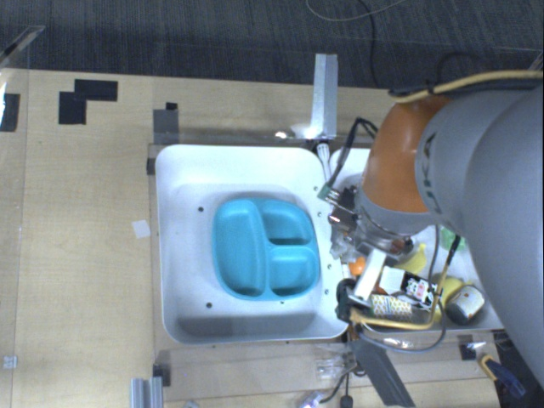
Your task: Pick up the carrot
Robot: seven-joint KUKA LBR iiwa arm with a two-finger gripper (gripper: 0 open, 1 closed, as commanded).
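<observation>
Counter [76, 228]: the left part is bare except for black tape marks near the far-left corner.

Left bin [183, 177]: one blue divided tray [265, 246] lies flat, roughly centred. No orange is seen in it, so it is judged irrelevant to the pick.

Right bin [365, 154]: it is mostly covered by the arm [484, 168], which is reached in from the right and bent down over the bin's left edge. The wrist is pitched steeply, judged to be set for a top-down grasp close to the dividing wall.

Carrot [358, 267]: it is taken to be the small orange patch just inside the right bin's left edge, towards the near side. Only a sliver is exposed, so the identification is tentative.

Gripper [361, 245]: it is placed low, directly over and just beside that orange patch. Whether it is open, closed or clamped on anything cannot be told, because the tip is masked by the wrist hardware. No grasp is claimed.

Further right, near the bin's near-right corner, a small patterned box [416, 289], a yellow-green item [450, 292] and a grey rounded item [467, 306] are crowded together. They are judged to be clutter that leaves little approach room from that side, which explains the approach along the left wall.

Risk: the wall is close, so a collision or a partial pinch is considered likely.
</observation>
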